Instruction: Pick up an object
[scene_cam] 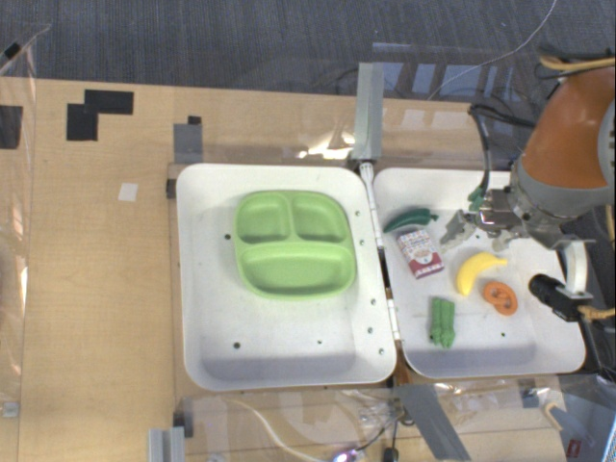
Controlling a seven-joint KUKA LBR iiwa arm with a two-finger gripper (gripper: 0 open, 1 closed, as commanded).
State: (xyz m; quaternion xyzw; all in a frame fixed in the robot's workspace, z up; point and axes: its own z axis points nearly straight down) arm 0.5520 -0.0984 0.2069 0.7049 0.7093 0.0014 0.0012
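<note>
From the overhead camera, two white bins sit side by side on the bench. The left bin (pixel 207 345) bears a green divided plate (pixel 294 243) near its middle. The right bin (pixel 549 349) holds the loose items: a dark green pepper-like piece (pixel 411 219) near the top left, a small red-and-white packet (pixel 420 252) just below it, a banana (pixel 474 270) near the centre, an orange ring-shaped piece (pixel 500 297) just beside the banana's lower end, and a green leafy-looking item (pixel 442 321) toward the front.

The arm (pixel 568 147) comes in from the right, and its gripper (pixel 478 226) hangs over the upper middle of the right bin, just above the banana. Its fingers look spread apart with nothing between them, so nothing is held yet.

The banana seems the likeliest target, being closest under the fingers. I'd guess it is a light plastic toy, stiff and rather smooth, so it could slip or roll if pinched near a tapering end. Closing across its thick middle, at right angles to its curve, looks the safest hold. The orange ring lies close enough that a low approach might nudge it.
</note>
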